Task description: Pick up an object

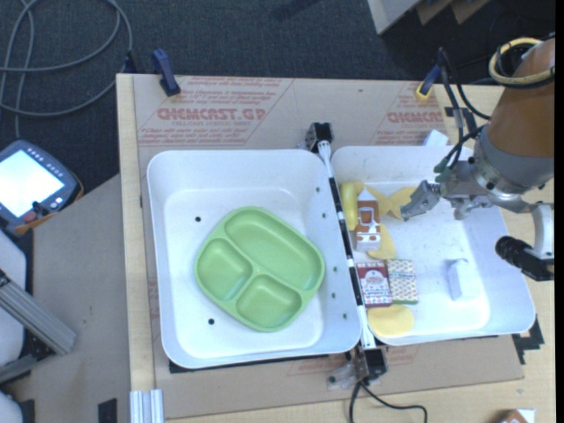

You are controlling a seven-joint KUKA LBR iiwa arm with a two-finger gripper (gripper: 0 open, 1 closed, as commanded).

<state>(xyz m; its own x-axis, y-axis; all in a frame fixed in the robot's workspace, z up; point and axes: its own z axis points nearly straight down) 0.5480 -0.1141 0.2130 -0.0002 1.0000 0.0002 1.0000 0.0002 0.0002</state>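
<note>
- Gripper (421, 199) hangs over the right bin (507, 311); jaws' state, I cannot tell.
- Small cartons (386, 282) look light, stiff; probably best pinched across narrow sides.

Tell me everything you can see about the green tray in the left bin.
The green tray is a light green, smooth, plastic-looking divided plate with rounded corners and three compartments: one long one along its upper side and two smaller ones below. It lies flat and right side up, turned at a slant, near the middle of the left white bin, resting on its floor. Nothing else touches it.
</note>
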